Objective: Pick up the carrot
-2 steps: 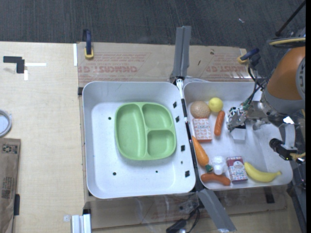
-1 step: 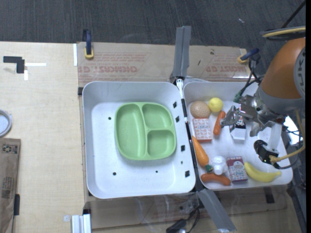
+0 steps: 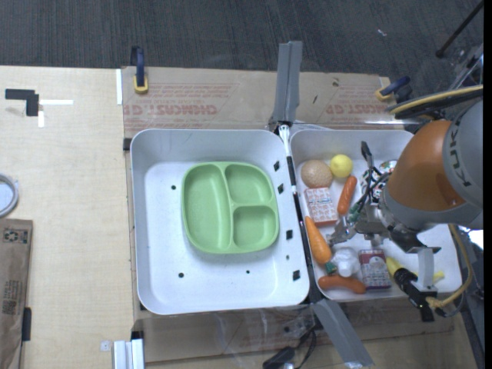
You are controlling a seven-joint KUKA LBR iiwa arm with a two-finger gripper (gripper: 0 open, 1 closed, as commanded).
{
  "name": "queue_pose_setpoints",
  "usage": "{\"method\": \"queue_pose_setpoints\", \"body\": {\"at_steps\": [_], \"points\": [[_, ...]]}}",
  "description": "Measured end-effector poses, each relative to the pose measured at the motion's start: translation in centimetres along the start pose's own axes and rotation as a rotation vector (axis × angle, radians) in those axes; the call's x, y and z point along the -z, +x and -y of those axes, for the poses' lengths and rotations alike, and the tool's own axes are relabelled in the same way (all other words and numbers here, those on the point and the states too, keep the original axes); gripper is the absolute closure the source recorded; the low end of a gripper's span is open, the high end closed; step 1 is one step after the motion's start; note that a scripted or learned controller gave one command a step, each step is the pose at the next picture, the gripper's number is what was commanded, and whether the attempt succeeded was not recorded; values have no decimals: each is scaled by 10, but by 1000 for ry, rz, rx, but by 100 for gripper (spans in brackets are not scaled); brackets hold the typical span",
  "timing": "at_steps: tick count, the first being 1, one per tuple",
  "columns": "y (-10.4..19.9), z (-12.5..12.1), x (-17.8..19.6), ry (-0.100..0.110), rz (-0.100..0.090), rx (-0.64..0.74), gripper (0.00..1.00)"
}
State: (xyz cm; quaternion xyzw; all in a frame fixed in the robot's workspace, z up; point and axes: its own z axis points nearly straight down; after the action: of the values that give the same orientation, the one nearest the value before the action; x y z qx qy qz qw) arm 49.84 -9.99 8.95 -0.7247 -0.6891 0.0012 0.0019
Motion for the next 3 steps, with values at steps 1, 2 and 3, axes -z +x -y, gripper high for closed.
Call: {"method": "queue_pose_setpoints", "body": {"at_steps": [1, 2, 3], "points": [[-8, 21, 41, -1, 1, -367, 0], [36, 23, 100, 0, 3, -749, 0], [63, 24, 100, -1, 2, -974, 0]]}}
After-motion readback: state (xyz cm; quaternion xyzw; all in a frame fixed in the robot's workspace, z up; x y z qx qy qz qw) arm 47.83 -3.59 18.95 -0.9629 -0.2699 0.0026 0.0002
